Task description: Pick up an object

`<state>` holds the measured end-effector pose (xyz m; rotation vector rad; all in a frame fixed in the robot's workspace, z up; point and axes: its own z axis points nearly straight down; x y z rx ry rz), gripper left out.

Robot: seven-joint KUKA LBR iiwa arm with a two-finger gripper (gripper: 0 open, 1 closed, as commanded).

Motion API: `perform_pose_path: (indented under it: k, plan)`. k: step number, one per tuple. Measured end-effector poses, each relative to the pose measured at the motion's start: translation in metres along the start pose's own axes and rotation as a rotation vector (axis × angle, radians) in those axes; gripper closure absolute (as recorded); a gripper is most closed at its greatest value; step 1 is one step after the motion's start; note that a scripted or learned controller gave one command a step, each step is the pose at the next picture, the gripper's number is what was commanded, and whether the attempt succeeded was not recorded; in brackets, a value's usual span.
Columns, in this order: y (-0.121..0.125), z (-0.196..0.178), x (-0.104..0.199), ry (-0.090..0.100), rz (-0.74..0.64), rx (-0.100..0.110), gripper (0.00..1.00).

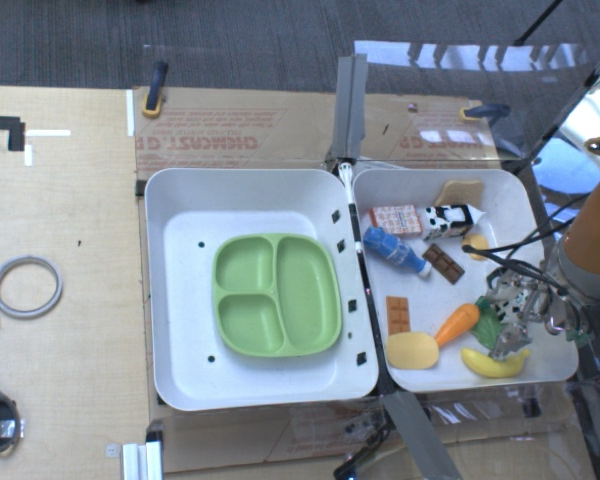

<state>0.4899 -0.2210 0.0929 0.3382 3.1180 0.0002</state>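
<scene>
A smooth, curved yellow banana [493, 364] is seen lying crosswise just beside the tapered orange carrot [457, 323]. The gripper [508, 330] is poised directly over the banana; how its grip is set cannot be told.

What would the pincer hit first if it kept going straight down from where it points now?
Most likely the banana: the pincer hangs right over it in the right bin, beside the carrot. Depth is hard to judge from this slanted view.

The arm [585, 258] reaches in from the right, its pincer [510, 318] pointed down, wrist tangled in cables.
</scene>
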Motion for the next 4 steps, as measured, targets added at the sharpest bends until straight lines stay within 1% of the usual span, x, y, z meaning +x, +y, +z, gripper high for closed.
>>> perform_pose_path:
  k: [1, 2, 3, 4]
  plan:
    - [0.100, 0.001, -0.057, 0.002, 0.247, 0.000, 0.00]
    - [0.100, -0.008, -0.057, 0.000, 0.245, 0.002, 1.00]
    - [0.139, 0.001, -0.084, 0.000, 0.466, 0.003, 1.00]
    - [0.149, 0.001, -0.107, 0.003, 0.796, 0.004, 1.00]
